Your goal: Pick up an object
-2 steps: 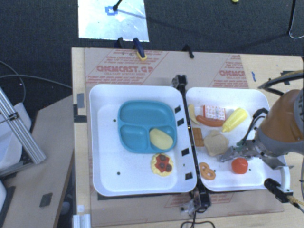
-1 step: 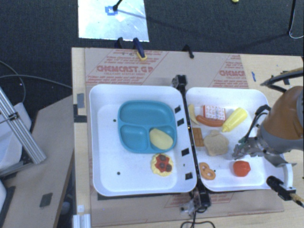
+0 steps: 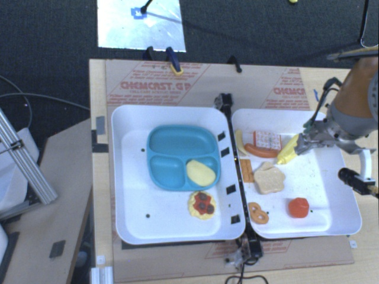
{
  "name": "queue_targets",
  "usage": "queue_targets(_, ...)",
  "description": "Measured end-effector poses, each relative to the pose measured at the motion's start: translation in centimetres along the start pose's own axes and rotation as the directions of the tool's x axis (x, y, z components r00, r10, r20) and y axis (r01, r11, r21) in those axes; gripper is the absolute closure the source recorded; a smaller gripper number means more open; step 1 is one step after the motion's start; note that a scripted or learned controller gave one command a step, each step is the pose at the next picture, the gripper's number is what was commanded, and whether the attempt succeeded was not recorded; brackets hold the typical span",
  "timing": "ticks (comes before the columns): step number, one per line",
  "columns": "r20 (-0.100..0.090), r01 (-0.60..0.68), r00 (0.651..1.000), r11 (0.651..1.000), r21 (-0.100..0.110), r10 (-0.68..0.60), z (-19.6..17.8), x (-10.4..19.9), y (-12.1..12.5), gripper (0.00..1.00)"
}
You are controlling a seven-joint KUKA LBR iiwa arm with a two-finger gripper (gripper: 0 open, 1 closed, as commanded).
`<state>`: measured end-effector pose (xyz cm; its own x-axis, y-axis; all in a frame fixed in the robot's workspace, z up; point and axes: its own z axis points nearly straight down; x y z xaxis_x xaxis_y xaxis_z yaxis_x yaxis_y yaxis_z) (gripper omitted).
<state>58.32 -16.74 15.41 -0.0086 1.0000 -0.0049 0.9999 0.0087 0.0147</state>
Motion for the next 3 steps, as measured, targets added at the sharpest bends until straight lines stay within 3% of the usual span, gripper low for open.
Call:
queue_targets(1,-0.005,-0.010,1.000,1.000,0.018,0.010,6.0,-2.5,-2.4,1.00)
queue_targets(2,0.002,0.001,1.000,1.000,-0.006,0.000,-2.8,-4.0,9.2,1.00)
queue_targets(3,-0.005,-0.010,1.000,1.000,0.018,0.010,-1.3,-4.0,1.6,1.00)
